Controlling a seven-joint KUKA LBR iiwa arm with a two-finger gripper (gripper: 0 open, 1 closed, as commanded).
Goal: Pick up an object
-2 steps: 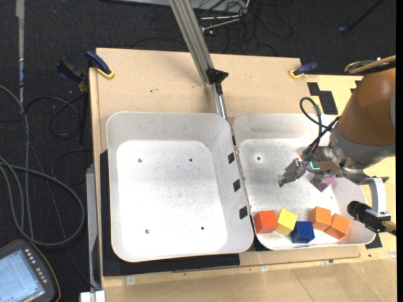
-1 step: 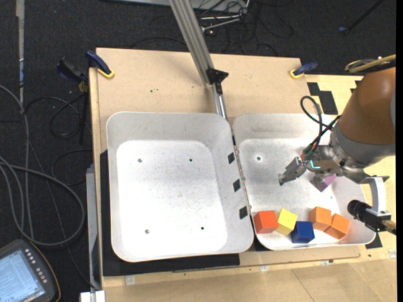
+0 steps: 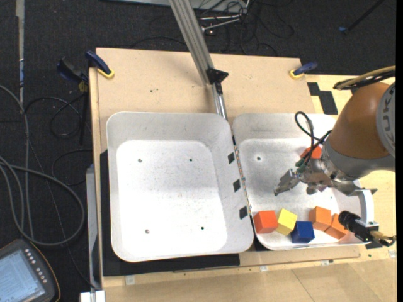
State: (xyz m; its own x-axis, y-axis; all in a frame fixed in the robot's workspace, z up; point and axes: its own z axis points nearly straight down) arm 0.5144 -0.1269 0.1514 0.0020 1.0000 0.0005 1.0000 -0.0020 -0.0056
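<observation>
Where the arm reaches over the right bin (image 3: pixel 252 131), its gripper (image 3: pixel 284 184) hangs above the bin floor, fingers slightly apart, nothing between them. Along that bin's near edge: orange-red block (image 3: pixel 265 221), yellow block (image 3: pixel 287 221), blue block (image 3: pixel 303 231), then two orange blocks (image 3: pixel 328 221) toward the near right corner. Left bin (image 3: pixel 126 131): specks. No legible writing.

Both bins, the left bin (image 3: pixel 170 181) and the right bin (image 3: pixel 264 150), look like matt white plastic, speckled with dark scuffs. The bench (image 3: pixel 164 83) beneath is pale, rough-looking board, like unpainted fibreboard. The small blocks near the right bin's near edge, such as the yellow block (image 3: pixel 287 221), seem smooth and matt. The arm's orange band (image 3: pixel 362 128) has a slight sheen.
</observation>
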